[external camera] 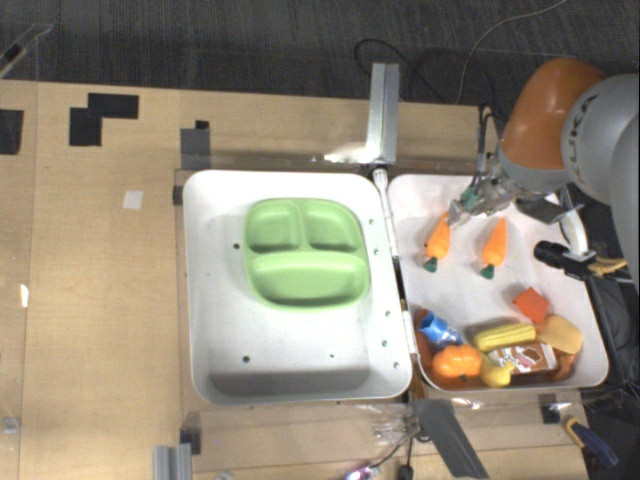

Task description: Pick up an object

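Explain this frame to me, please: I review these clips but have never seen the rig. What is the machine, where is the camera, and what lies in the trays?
The grey machine with the orange band is a robot arm, reaching in from the right. One fixed camera looks down at a slant on a bench with two shallow white bins. The left bin holds a green divided plate. The right bin holds two toy carrots, one on the left and one on the right, plus a pile of toy food at its near end. The arm's gripper sits just above the left carrot's top end. Whether it is gripping anything is too small to tell.
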`<state>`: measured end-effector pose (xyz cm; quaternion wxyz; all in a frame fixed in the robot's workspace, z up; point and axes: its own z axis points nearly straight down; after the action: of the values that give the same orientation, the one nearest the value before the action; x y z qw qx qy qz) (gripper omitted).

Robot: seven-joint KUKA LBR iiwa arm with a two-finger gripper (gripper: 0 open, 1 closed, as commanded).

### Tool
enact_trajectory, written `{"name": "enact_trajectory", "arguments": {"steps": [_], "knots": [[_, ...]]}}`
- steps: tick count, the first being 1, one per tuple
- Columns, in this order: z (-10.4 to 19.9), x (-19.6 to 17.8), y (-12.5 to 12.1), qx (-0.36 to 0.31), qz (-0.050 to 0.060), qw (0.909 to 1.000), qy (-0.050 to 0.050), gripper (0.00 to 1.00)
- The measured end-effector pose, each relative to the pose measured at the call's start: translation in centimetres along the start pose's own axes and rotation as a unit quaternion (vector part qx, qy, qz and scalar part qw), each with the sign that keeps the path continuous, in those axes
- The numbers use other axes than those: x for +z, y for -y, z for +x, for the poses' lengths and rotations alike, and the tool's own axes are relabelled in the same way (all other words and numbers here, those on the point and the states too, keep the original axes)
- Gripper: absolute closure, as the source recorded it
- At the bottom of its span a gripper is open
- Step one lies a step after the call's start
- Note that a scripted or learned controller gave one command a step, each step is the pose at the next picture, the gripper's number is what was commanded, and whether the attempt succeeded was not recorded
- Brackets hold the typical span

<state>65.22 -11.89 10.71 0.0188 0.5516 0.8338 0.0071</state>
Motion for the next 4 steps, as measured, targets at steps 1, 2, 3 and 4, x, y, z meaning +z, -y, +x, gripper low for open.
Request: {"name": "enact_trajectory", "arguments": {"steps": [1,2,3,4], "knots": [[3.1,1.8,0.9,0.108,0.012,0.9941,-0.007,1.0],[3.0,1.7,0.9,0.109,0.011,0.994,-0.007,0.0],[2.3,1.6,5.4,0.149,0.011,0.9888,-0.008,0.0],[5.6,1.2,7.6,0.081,0.007,0.9967,-0.004,0.0]]}}
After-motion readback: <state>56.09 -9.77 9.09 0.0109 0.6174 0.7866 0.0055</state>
